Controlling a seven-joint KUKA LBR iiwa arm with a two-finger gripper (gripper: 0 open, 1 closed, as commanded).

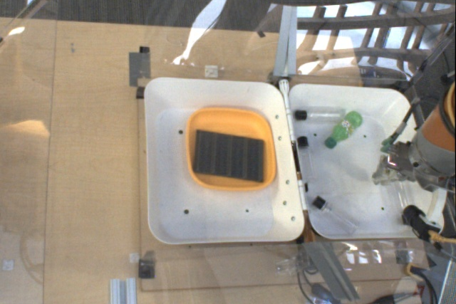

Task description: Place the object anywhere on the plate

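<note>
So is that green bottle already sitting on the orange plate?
No, the green bottle lies in the right bin, while the orange plate sits in the left bin.

A pale wood-grain bench top (71, 153) is seen under a glossy clear sheet that throws back window glare. Two white bins, the left bin (164, 210) and the right bin (342, 221), are moulded in smooth, slightly shiny plastic. An orange plate (228, 121) of matt plastic is topped by a dark ribbed panel (229, 155). A green bottle (343, 129) appears in glossy plastic. Bare metal framing (370, 25) is seen behind.
</note>
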